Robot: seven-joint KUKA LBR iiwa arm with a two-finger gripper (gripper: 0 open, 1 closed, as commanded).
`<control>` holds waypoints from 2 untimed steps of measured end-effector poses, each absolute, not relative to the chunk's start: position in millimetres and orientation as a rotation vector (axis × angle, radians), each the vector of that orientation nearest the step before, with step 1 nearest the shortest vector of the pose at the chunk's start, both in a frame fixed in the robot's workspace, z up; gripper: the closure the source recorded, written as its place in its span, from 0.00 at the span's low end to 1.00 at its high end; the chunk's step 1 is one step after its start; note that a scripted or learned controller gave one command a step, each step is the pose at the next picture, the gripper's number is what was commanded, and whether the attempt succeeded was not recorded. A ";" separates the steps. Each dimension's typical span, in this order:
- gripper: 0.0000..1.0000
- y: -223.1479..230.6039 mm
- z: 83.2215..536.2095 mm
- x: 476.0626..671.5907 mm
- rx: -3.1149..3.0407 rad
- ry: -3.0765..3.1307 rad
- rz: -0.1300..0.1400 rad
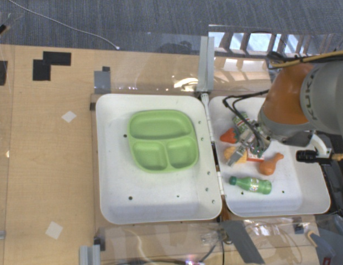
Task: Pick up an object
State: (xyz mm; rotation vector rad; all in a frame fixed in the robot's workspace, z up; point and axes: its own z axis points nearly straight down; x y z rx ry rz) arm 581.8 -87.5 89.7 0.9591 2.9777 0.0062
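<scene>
From my feed, nearest the camera in the right bin [312, 203] lies a green bottle [251, 184] on its side, cap end pointing toward the left bin [113, 197]. Just beyond the bottle, farther in, an orange drumstick-shaped toy [269, 164] rests on the bin floor, its thin end pointing away to the right.

Just left of that toy and a little farther in, I see the claw [244, 148] down low in the right bin, coming off the grey arm [320, 101] with its orange band [287, 95]. The claw sits over a small clutter: a yellow-and-tan piece [236, 157] right at its tip and an orange-red piece [228, 137] just beyond, toward the divider between the bins. These pieces are touching or almost touching the claw, but I cannot tell which, and I cannot tell whether it has anything in it. The bottle lies near the claw on the camera side, apart from it; the drumstick toy is just beside it on the right.

Across the divider from the claw, the left bin carries a green tray [162, 139] with three compartments, set about mid-bin, well apart from the claw.

Both bins sit on the tan counter [44, 164].
</scene>
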 end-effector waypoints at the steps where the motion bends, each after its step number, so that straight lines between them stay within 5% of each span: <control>1: 1.00 -87.5 104.2 585.9 0.945 2.966 0.007; 2: 1.00 6.5 189.7 592.7 1.078 2.938 0.013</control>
